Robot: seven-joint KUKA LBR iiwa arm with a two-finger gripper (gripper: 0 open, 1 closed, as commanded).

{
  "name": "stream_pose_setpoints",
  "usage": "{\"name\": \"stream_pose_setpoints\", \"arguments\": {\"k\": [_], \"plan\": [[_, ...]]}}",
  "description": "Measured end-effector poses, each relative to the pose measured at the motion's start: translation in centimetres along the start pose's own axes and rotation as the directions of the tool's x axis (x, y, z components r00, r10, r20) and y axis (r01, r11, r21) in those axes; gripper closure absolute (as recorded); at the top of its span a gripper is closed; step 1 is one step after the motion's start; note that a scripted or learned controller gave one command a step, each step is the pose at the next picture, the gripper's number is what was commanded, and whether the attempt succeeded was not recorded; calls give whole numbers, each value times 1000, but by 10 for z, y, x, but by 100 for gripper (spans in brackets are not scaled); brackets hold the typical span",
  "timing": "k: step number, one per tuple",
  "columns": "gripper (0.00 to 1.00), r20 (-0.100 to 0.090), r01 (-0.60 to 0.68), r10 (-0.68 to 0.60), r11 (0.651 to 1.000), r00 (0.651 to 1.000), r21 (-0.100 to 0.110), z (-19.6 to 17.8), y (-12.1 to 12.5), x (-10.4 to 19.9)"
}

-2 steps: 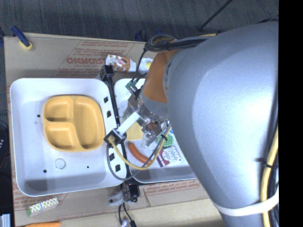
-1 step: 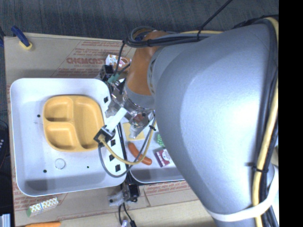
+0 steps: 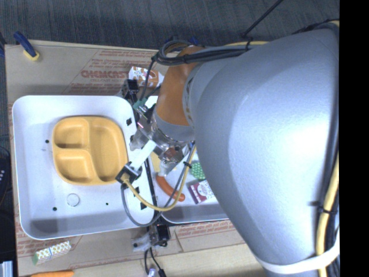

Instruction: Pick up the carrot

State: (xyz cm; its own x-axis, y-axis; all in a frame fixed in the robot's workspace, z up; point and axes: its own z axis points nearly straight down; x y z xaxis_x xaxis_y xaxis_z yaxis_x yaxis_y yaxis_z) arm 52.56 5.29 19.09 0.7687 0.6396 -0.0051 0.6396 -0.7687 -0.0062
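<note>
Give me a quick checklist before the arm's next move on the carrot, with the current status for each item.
1. Carrot located: ok, it lies in the right bin, near its left wall.
2. Carrot free of the claw: ok, it lies just below the claw, not between the fingers.
3. Claw open or shut: cannot tell, arm and cables hide it.
4. Neighbours: not ok, a red packet sits close beside the carrot's right.
5. Yellow tray: ok, apart in the left bin.
</note>
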Motion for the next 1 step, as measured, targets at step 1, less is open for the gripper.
{"name": "stream_pose_setpoints", "arguments": {"k": [1], "plan": [[0, 1, -223, 223, 975, 975, 2, 66, -55, 22]]}}
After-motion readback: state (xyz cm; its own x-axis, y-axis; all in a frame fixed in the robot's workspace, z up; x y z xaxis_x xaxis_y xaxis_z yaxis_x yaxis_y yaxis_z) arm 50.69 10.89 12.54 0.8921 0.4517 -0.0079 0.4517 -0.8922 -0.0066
